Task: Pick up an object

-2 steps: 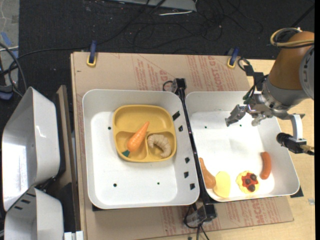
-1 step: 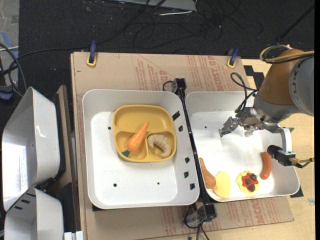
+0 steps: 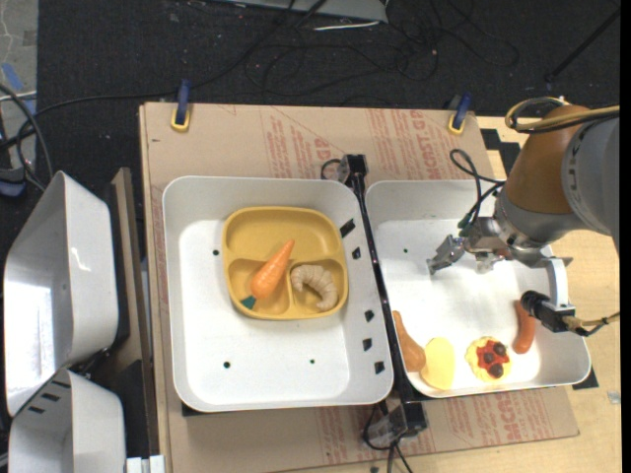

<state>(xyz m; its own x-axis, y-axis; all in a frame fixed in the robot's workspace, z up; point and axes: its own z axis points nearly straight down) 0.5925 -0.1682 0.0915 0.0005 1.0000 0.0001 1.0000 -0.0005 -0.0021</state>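
**A:** Which step is this, would you say?

**B:** The approach, I think. The gripper (image 3: 446,255) sits over the bare upper part of the right bin (image 3: 424,205), right of frame centre, with nothing between its fingers — whether the jaws stand wide or narrow I cannot tell from this slant.

**A:** And what is there to pick?

**B:** Along the lower edge of that bin: a drumstick-shaped piece (image 3: 407,340) at the left, a pale yellow piece (image 3: 439,362) just beside it, a red and yellow piece (image 3: 490,357) further right, and an orange sausage-like piece (image 3: 525,328) near the lower right corner. All lie well below the gripper in the frame.

**A:** The left bin?

**B:** The left bin (image 3: 197,294) holds a yellow divided plate (image 3: 237,239) with a carrot (image 3: 273,269) and a shrimp (image 3: 316,284) in it — further off, across the divider.

**A:** So the next move?

**B:** In my judgement, settle on one piece, travel toward the frame's lower edge until the fingers straddle it, then descend. The yellow piece and the drumstick crowd each other, so the sausage looks the cleaner target.
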